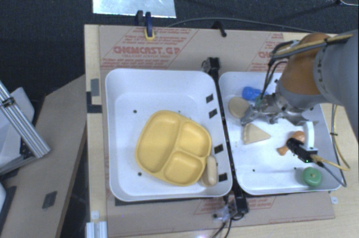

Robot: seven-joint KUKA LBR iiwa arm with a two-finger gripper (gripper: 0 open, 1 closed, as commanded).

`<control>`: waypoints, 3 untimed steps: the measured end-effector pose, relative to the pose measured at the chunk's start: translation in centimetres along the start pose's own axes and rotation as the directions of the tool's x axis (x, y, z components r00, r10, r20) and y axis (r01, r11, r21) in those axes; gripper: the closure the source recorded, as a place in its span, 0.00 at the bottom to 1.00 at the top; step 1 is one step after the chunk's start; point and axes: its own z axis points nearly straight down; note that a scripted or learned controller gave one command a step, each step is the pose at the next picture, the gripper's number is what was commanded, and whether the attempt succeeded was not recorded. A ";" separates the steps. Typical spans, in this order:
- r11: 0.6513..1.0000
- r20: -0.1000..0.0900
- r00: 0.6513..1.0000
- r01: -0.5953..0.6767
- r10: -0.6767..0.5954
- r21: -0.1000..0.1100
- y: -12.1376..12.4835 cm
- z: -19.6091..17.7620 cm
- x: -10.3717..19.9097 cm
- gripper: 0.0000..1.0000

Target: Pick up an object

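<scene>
My gripper is low in the right bin, near its left wall. It hangs just above a cream wedge-shaped piece and beside a tan round piece. A blue object lies just behind the gripper, partly hidden by the wrist. An orange piece lies to the right of the wedge. At the bin's front right sits a green round object. Nothing is seen held in the gripper.
The left bin holds a yellow divided tray, with a beige roll-shaped object against its right front edge. A black divider runs between the bins. The arm covers the right bin's back right part.
</scene>
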 end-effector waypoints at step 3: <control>1.000 0.002 1.000 0.002 -0.002 -0.009 -0.8 -12.8 -0.1 1.00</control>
